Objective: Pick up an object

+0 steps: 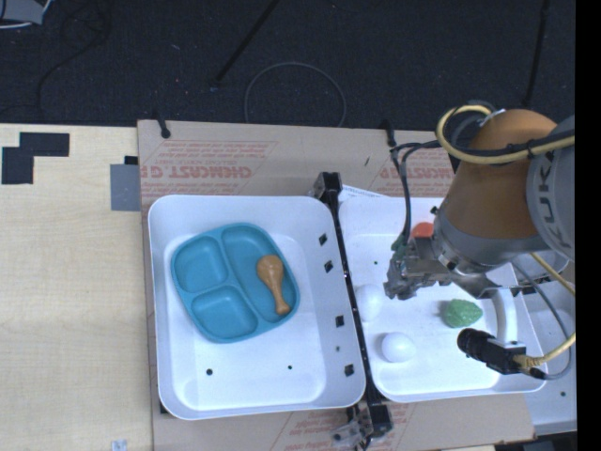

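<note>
a white ball (397,347) lies in the right bin (423,383), near the gripper (399,285). a centred, straight-down descent would suit; grip state: cannot tell.

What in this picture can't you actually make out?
- Gripper: in the camera view, too dark and small to tell open or shut.
- Red object: mostly hidden behind the arm.
- Right bin: far side covered by the arm.
- Green object: blurred, kind unclear.
</note>
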Motion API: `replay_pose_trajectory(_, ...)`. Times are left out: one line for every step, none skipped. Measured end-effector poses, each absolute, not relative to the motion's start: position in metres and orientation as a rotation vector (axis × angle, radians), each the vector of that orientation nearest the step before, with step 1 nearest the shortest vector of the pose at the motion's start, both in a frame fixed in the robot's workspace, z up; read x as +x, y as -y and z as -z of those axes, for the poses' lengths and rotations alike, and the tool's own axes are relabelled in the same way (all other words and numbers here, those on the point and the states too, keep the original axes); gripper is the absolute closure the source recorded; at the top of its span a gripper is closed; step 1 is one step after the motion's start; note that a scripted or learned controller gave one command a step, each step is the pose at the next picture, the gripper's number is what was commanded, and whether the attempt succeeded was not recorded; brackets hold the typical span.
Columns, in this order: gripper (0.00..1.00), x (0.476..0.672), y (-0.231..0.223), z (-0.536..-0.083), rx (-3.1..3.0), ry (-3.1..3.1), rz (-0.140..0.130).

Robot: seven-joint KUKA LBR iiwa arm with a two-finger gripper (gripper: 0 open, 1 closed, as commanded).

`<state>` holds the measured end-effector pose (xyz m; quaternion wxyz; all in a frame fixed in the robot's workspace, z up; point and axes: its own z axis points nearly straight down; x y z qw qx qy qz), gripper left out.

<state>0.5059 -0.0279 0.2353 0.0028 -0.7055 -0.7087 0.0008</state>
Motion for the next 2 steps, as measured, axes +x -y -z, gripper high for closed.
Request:
replay_pose_trajectory(1.0, 0.507, -0.025, -0.243, -2.213, 2.225, -0.002)
replay_pose_trajectory(1.0, 0.502, -0.087, -0.237, -2.213, 2.224, -0.004)
